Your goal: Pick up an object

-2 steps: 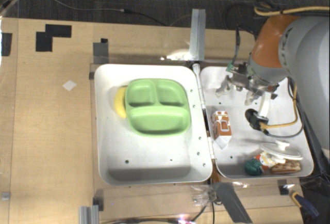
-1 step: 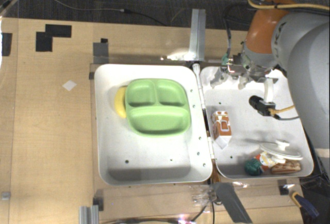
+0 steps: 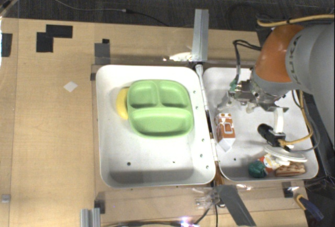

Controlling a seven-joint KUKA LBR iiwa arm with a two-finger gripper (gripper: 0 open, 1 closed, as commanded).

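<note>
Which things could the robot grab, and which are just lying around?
Could be grabbed:
- green divided tray in the left bin
- yellow thing tucked beside the tray
- orange and white carton in the right bin
- dark green thing in the right bin's near corner

Just lying around:
- black patches on the bench
- cable across the dark floor

green tray | yellow object | orange-white carton | teal object | 2 white bins

Single fixed camera above the pale wooden bench, looking down at a slant. Both shallow white plastic bins in frame, moderately near.
</note>
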